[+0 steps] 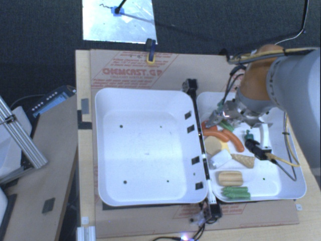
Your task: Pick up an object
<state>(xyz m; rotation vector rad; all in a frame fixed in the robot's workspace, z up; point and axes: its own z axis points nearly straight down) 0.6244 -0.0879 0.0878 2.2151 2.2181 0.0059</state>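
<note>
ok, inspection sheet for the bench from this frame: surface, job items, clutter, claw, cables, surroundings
Surface: left bin and right bin side by side on a cardboard sheet.
Job's things: in the right bin, orange carrot, yellow round piece, white block, wedge, bread roll, green beans.
Clutter: yellow clip on the cardboard.
Claw: claw low over the right bin's far end, above the carrot.
Cables: yellow cable across the right bin.
Surroundings: reflective sheet behind the bench.

Two bins side by side on the table (85, 149); food pieces cluster in the right bin (286, 182), bread (230, 177) at 6 o'clock.
</note>
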